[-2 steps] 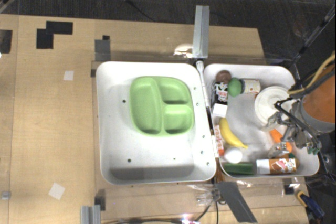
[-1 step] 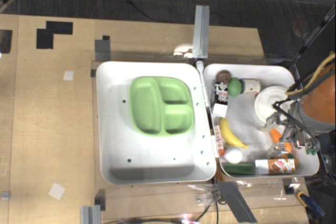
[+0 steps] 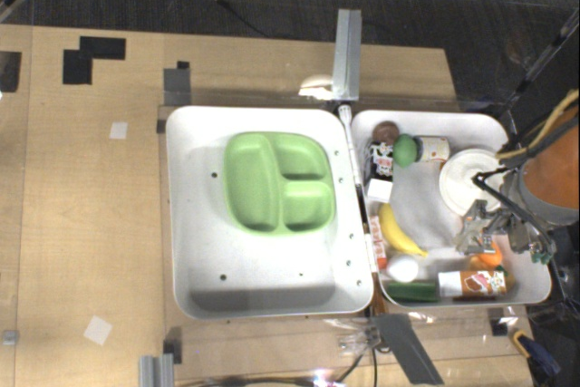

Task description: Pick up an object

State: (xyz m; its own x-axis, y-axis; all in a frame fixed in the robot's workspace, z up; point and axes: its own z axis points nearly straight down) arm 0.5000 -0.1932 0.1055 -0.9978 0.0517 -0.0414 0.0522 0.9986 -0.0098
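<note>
Over right bin (image 3: 426, 195), claw (image 3: 478, 231), near bottle (image 3: 473, 284)

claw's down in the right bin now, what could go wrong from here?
1. Clutter: the claw sits low among packed items, beside the bottle and an orange item. It may nudge or pinch two at once.
2. The white plate lies flat next to it, so it would likely slip from a grasp.
3. The bin's right wall is close, leaving little room for the fingers.
</note>
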